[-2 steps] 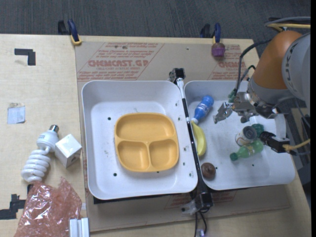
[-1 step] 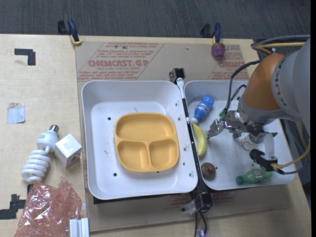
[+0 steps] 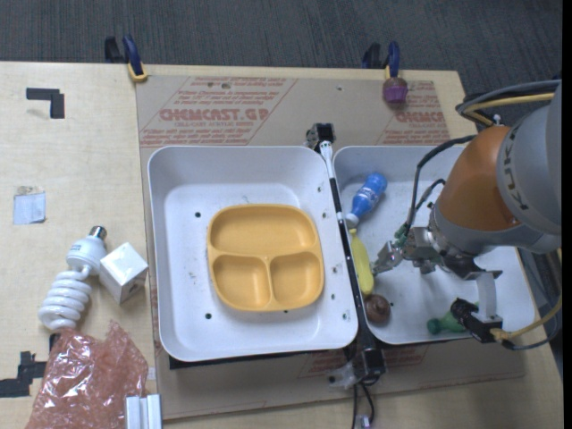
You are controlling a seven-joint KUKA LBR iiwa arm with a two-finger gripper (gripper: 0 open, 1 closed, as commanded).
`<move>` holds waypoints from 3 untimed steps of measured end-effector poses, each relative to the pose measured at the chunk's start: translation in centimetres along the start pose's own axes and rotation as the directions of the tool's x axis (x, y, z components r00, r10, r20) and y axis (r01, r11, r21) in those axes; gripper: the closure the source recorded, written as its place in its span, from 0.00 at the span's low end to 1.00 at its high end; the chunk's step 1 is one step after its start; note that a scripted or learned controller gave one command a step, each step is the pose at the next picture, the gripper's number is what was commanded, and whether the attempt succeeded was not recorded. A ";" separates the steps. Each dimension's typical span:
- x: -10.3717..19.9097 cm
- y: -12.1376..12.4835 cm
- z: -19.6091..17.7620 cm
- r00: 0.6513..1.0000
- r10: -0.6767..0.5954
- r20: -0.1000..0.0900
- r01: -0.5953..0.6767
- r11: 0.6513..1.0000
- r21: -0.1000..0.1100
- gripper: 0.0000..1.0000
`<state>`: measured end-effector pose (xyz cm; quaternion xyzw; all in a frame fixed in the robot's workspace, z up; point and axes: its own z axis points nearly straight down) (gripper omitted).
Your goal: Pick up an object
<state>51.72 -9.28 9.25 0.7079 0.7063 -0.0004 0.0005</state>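
The grey arm [image 3: 500,186] hangs over the right bin [image 3: 407,164]; its end effector [image 3: 389,257], grip indiscernible, sits beside a yellow banana [image 3: 360,266] there.

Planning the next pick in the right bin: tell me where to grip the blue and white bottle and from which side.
Grip the blue and white bottle across its white body, coming from straight above. It lies flat and slanted, blue cap up-right, tail near the divider between the bins. Set the pincer fingers across its short width; the yellow item lies close below, so probably stay mid-body.
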 end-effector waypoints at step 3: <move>-2.5 5.8 0.0 1.000 -0.005 0.000 0.005 1.000 0.000 0.00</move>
